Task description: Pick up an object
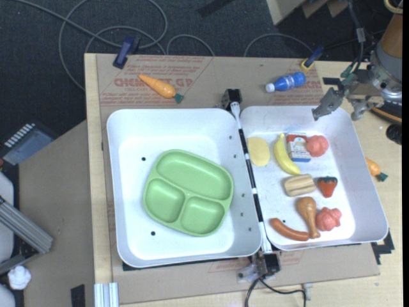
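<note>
Nearest the lens: front rim of the two white bins, one left bin (128, 139) and one right bin (364, 190), side by side on the bench.

Left bin, well apart from the pincer: one green divided tray (187, 192), three compartments.

Right bin, below the pincer, nine toy foods counted: one sausage (289, 229), one drumstick (307, 213), one pink lumpy piece (328, 218), one bread roll (299, 185), one strawberry (328, 185), one banana (285, 155), one pale yellow oval (258, 151), one small carton (296, 147), one pink-red round piece (317, 146). Carton stood touching the round piece and the banana; these three lay closest to the pincer.

Outside the bins: one toy carrot (159, 86) far to the pincer's left on the board; one blue bottle (286, 82) just to its left.

Pincer (342, 105) hung over the right bin's far right corner, fingers spread wide, nothing between them. Arm came in from the right, wrist tilted toward the bin.
</note>
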